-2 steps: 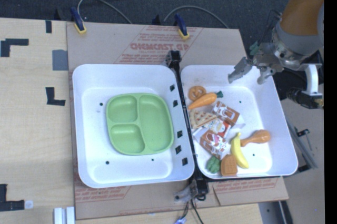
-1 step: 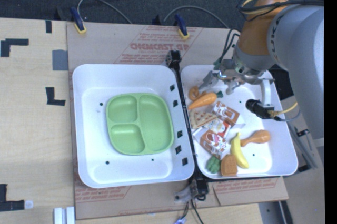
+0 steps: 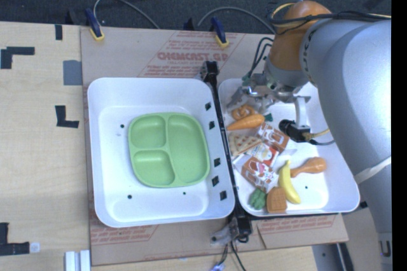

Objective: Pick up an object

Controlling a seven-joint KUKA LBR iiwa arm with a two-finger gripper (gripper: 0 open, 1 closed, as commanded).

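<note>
My gripper (image 3: pixel 249 97) hangs low over the far left corner of the right bin (image 3: pixel 337 198), just above a small orange-brown toy (image 3: pixel 240 112) and an orange carrot (image 3: pixel 245 123). Nothing can be seen held in it. Toy foods lie below it in this bin: a cracker (image 3: pixel 239 143), two red-and-white snack packets (image 3: pixel 272 135) (image 3: pixel 257 170), a yellow banana (image 3: pixel 289 182), a brown drumstick (image 3: pixel 310 166), a green piece (image 3: pixel 257 199) and a tan biscuit (image 3: pixel 276 200). The wrist and arm hide the bin's far right part.
The left bin (image 3: pixel 105 200) holds a green divided plate (image 3: pixel 169 149). A black clip rail (image 3: pixel 218 130) runs between the two bins. Cables and clamps (image 3: pixel 95 28) lie along the bench's far edge. The grey arm (image 3: pixel 356 85) covers the right side.
</note>
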